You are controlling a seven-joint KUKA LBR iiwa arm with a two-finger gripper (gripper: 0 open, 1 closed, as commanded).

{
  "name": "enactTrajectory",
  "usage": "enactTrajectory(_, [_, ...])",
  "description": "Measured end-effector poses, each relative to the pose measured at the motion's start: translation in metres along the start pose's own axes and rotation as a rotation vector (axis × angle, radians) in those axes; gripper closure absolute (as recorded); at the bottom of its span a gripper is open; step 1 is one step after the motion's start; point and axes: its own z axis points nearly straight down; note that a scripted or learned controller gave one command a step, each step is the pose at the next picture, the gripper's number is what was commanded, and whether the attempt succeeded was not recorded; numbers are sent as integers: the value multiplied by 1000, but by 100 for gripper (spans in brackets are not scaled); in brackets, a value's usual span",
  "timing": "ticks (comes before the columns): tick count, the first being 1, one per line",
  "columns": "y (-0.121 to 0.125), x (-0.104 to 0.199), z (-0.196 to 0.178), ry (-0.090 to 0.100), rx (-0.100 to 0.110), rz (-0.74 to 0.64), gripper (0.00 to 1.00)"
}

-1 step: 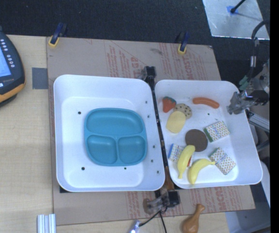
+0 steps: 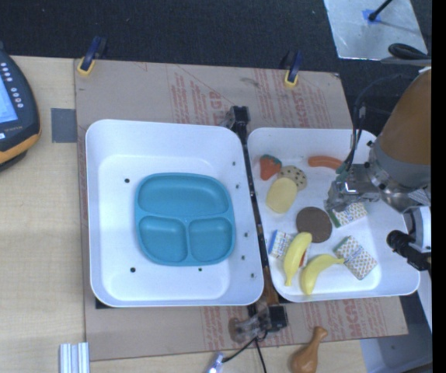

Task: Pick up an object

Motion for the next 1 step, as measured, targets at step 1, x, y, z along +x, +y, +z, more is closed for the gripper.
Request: enactTrajectory(1, [-8,17,84,-1,-8,-1,0])
